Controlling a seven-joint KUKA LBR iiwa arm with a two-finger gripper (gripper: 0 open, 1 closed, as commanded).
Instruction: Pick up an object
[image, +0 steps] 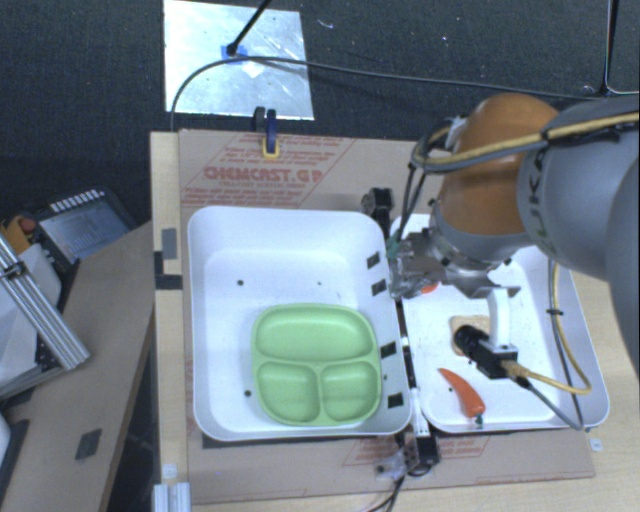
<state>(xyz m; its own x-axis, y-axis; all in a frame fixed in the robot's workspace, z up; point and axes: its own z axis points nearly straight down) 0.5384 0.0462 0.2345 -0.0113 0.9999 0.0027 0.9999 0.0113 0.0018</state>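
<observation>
- One fixed cam sat above bench, looked down at a slant on both bins.
- Mid-range; arm entered from frame right.

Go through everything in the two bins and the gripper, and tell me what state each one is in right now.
Green divided plate: lying flat, right side up, in the left bin.
Orange chili-shaped piece: lying loose on the floor of the right bin, near its front edge.
Tan flat piece: lying in the right bin, partly hidden by the arm.
Gripper: low over the right bin's left edge; grasp unclear.
</observation>
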